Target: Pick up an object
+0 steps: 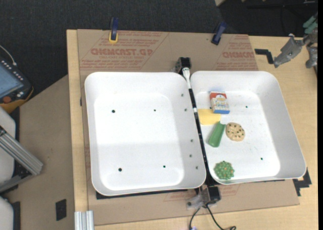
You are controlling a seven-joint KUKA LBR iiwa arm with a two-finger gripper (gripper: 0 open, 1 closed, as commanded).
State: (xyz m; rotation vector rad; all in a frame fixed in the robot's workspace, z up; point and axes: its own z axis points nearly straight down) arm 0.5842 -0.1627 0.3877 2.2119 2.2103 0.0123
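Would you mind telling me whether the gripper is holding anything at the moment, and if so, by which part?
Nothing is held. The gripper sits at the far right, off the bins, with nothing between its fingers; the objects lie in the right bin.

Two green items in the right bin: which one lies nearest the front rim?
The round, bumpy broccoli-like piece, sitting just inside the right bin's front rim. The other, a smooth elongated green piece, lies farther back beside the cookie.

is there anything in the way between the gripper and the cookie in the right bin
Nothing visible blocks it. The gripper sits off the right bin's far right corner, and the cookie lies uncovered, close to the green cylinder on its left.
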